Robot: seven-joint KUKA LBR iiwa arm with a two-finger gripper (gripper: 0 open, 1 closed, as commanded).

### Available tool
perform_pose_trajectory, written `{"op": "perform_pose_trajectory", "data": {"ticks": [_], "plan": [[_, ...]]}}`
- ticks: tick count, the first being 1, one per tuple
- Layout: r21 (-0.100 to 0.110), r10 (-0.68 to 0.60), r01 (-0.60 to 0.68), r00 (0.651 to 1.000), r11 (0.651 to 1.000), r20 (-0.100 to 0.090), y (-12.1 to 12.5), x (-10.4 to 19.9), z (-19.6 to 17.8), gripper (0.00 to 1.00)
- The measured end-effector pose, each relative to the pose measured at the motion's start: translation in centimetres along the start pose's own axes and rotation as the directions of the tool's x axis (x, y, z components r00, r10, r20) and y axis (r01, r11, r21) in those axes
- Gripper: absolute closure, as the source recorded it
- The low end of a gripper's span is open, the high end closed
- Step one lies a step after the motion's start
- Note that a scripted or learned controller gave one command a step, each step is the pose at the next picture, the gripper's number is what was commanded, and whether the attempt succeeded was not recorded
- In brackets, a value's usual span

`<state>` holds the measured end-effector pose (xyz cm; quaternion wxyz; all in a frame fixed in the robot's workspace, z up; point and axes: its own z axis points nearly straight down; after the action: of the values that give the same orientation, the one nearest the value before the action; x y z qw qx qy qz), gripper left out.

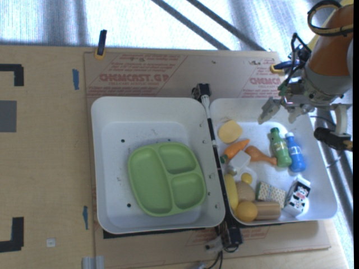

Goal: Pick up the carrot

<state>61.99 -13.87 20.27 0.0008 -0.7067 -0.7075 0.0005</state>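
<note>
Now: carrot [236, 148] lies in right bin [321, 209], toward its 9 o'clock edge, tip touching white block [240, 161], yellow round piece [230, 131] just at its 12 o'clock. Jaws [280, 112] spread wide, nothing between them, poised over bin's 12 o'clock part, apart from carrot. Green divided plate [166, 178] sits in left bin [109, 150].

Arm [331, 43] cut off at right edge — carrot [235, 148] partly hidden.
</note>
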Motion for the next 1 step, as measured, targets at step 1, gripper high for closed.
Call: {"op": "perform_pose_trajectory", "data": {"ticks": [1], "plan": [[-0.006, 0.133, -0.133, 0.991, 0.991, 0.001, -2.95, 3.11, 9.08, 0.00]]}}
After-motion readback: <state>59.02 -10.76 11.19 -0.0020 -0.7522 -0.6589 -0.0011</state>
